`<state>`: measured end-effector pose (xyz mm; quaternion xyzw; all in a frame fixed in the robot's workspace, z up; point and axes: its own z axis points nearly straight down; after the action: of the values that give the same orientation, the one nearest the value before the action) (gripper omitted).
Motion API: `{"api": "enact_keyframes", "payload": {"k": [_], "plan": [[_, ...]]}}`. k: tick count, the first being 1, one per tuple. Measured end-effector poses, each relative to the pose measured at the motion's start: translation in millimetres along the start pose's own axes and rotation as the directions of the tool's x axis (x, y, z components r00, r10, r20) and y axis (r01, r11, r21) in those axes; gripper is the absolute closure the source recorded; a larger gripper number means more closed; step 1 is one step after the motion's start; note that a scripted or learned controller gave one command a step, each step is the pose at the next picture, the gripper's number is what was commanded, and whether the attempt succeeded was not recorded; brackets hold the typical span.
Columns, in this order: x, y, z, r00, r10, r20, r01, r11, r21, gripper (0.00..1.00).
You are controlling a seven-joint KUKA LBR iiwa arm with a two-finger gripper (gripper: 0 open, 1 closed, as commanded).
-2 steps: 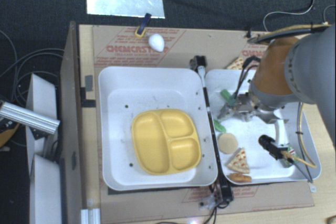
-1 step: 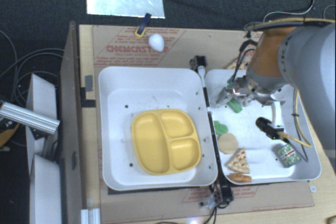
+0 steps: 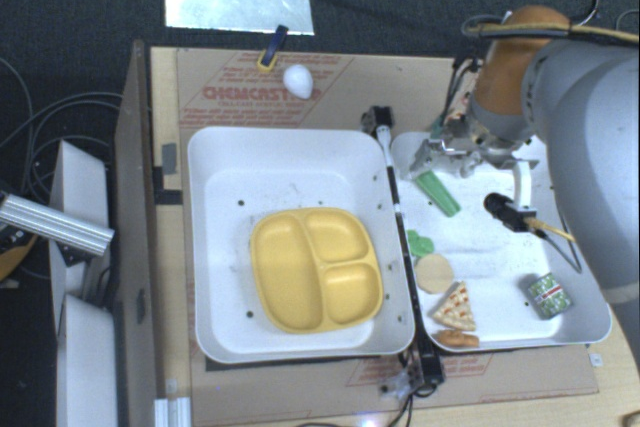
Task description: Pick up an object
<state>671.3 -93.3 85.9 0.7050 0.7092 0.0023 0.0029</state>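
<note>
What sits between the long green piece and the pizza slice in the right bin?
In the camera view: a small green piece and a round tan disc.

glossy yellow plastic tray (image 3: 315, 270), matt cardboard (image 3: 250, 85)

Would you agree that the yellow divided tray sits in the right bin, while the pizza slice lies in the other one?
Not quite: the camera view shows the yellow divided tray in the left bin. The pizza slice lies in the other one, the right bin.
</note>
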Motion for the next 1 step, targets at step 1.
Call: {"api": "enact_keyframes", "payload": {"k": [1], "plan": [[-0.3,-0.6,-11.0,1.000,-0.002,0.001,0.002,1.000,0.000,1.00]]}}
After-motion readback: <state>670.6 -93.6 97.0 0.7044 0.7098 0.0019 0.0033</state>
